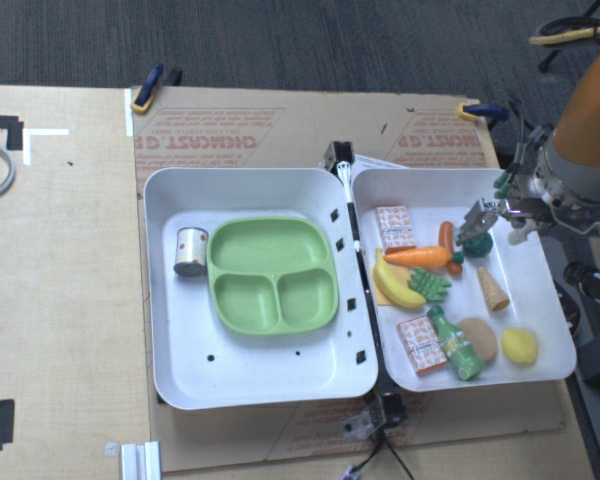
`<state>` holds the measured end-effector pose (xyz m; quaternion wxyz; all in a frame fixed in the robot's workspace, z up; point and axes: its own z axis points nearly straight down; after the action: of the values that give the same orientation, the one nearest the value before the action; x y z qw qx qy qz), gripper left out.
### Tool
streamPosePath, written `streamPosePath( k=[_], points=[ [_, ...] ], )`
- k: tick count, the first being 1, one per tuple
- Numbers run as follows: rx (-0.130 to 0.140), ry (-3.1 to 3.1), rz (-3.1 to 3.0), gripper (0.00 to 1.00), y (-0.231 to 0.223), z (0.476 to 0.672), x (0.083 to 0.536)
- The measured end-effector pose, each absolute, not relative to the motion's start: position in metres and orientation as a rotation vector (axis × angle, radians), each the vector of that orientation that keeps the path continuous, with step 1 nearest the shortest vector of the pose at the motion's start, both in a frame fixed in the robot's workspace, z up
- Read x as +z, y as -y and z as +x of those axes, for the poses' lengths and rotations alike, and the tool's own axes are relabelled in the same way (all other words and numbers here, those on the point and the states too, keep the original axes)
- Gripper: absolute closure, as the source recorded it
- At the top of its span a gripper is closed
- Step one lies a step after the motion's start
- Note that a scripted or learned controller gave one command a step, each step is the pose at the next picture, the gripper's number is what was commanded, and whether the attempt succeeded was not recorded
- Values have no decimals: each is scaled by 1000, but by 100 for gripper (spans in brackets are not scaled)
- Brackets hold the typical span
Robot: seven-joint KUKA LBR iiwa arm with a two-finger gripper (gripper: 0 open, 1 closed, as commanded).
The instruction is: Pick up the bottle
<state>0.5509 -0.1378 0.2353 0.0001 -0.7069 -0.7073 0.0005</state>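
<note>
The bottle (pixel 454 343) is green with a lighter label. It lies on its side near the front of the right bin (pixel 555 298), between a small red-and-white box (pixel 421 347) and a brown round item (pixel 479 338). My gripper (pixel 498 226) hangs over the back right part of that bin, well behind the bottle. It is open with nothing between its fingers. A dark green item (pixel 477 247) sits just under its left finger.
The right bin also holds a banana (pixel 395 284), a carrot (pixel 420 257), a red sausage (pixel 446 235), another box (pixel 393 225), a cone (pixel 493 289) and a lemon (pixel 519 346). In the left bin are a green divided plate (pixel 275 274) and a can (pixel 190 252).
</note>
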Motion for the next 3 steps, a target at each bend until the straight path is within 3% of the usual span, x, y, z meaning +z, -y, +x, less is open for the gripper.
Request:
streamPosePath(
  k=[1, 2, 3],
  points=[
    [3, 2222, -2221, 100, 138, 551, 245],
    [3, 2214, -2228, 100, 54, 519, 192],
    [3, 1926, -2482, 100, 39, 478, 245]
  ],
)
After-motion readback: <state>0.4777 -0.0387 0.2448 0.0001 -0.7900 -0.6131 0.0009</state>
